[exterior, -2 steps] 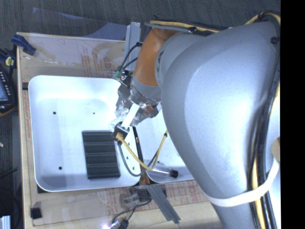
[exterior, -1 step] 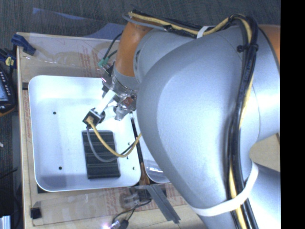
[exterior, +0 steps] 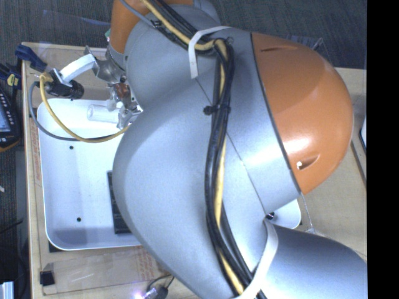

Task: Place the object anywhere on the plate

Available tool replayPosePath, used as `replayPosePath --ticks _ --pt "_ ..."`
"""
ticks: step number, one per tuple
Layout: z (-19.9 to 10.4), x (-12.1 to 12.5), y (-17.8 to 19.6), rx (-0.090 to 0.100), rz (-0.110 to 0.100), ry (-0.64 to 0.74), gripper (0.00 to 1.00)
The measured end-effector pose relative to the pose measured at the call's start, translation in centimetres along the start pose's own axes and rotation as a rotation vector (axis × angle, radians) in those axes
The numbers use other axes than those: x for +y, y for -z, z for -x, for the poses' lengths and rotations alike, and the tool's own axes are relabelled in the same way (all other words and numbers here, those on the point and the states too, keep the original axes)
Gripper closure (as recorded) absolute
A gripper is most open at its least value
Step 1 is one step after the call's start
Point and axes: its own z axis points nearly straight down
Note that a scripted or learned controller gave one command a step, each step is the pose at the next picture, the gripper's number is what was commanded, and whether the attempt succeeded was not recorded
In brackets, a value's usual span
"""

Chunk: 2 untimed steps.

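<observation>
My gripper (exterior: 123,104) hangs over the far end of the left white bin (exterior: 62,185), below the orange wrist band (exterior: 134,17). A small pale tube-like piece (exterior: 100,112) shows just left of the gripper, against the bin's white floor. Whether it touches the gripper is unclear. A dark flat object (exterior: 118,204) lies on the bin floor, half hidden under the arm. The arm's grey and orange body (exterior: 249,154) covers the middle and right of the view and hides whatever is beneath it.
A yellow cable (exterior: 62,134) loops from the wrist across the far part of the left bin. Dark tools (exterior: 9,111) lie off the bench's left edge. The bin's near wall (exterior: 87,242) runs close to the wooden bench front.
</observation>
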Motion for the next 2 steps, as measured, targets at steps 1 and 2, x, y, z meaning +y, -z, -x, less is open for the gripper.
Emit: replayPosePath --ticks 1,2 --pt "2.2 6.9 4.1 -0.002 0.003 -0.049 1.0" --pt "8.6 6.5 15.6 -0.002 -0.002 0.039 1.0"
